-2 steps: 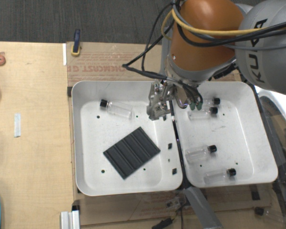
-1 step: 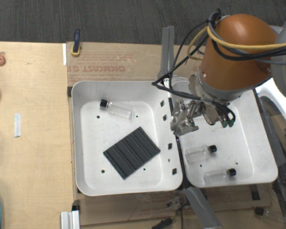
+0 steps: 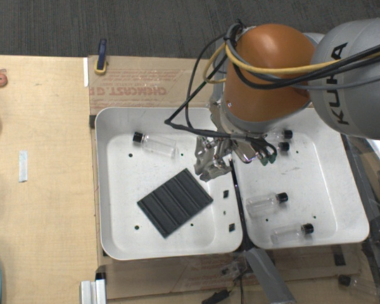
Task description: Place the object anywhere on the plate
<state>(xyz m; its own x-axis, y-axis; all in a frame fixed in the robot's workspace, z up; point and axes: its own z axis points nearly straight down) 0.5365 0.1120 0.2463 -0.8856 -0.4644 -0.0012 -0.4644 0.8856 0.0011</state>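
The gripper (image 3: 210, 163) is hovering just above the dark ribbed plate (image 3: 175, 202) (finger state impossible to tell). Clear vials (image 3: 154, 143) are lying scattered across both bins (image 3: 107, 189).

Two white bins sit side by side — left bin (image 3: 114, 233), right bin (image 3: 348, 227). One dark ribbed plate (image 3: 175, 202) lies in the lower middle of the frame. Clear vials with black caps number four — one upper left of centre (image 3: 153, 144), one upper right (image 3: 284, 134), one right of centre (image 3: 266, 202), one lower right (image 3: 291, 233). One arm (image 3: 342, 75), one gripper (image 3: 210, 162).
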